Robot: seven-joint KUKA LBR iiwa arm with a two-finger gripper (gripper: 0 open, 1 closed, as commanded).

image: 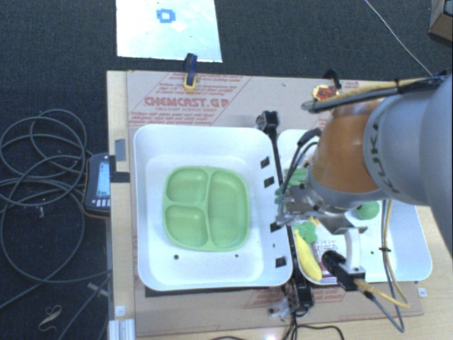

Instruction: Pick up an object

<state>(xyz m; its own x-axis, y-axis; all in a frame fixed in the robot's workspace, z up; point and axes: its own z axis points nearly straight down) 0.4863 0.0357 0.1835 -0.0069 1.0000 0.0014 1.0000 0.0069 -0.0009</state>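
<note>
Two shallow white bins sit side by side on the counter [120,190], which is covered by a brown sheet printed with red lettering. The left bin [152,154] holds a pale green divided plate [207,209] with three compartments, lying flat near the middle of the bin floor. The grey arm [410,147] with its orange band [340,154] reaches in from the right and hangs low over the right bin [410,253], covering much of it. The hand [306,214] sits beneath the wrist, close to the divider between the two bins; whether it is released or clenched cannot be told, since the wrist hides it from above. Just below the hand, near the front left corner of the right bin, lies a yellow banana [306,250], with a small green piece [309,229] at its upper end and a small card with red markings [327,248] beside it. Another green object [367,210] peeks out from under the arm farther right. Nothing can be seen grasped by the hand. A black and yellow cable [375,292] trails from the arm across the front rim of the right bin. A yellow and black clamp [190,73] grips the back edge of the brown sheet, and a white sheet [168,20] lies on the dark floor behind it.
</note>
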